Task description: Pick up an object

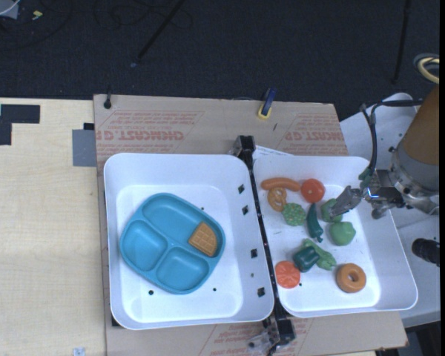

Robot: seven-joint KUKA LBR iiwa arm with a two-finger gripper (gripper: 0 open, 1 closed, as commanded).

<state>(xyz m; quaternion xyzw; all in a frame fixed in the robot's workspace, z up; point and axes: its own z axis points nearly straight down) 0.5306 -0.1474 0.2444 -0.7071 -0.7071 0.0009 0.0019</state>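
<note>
Two white bins (pixel 126 199) on cardboard — arm reaching from right, hand (pixel 346 199) low over green toys (pixel 340 225) (grip state unclear).

The fingers (pixel 346 199) reach into the right bin (pixel 400 273) from its right side, their tips just above a green apple-like toy (pixel 343 233) and close beside a dark green piece (pixel 331 211) — whether they touch it cannot be told. To their left lie a red tomato (pixel 312 190), a sausage (pixel 280 183), a pretzel (pixel 277 197) and broccoli (pixel 294 214); below them, a doughnut (pixel 351 277). Well left, across the divider, the left bin (pixel 126 173) holds a blue sectioned plate (pixel 144 243) — a waffle (pixel 203 239) in one compartment.
</note>
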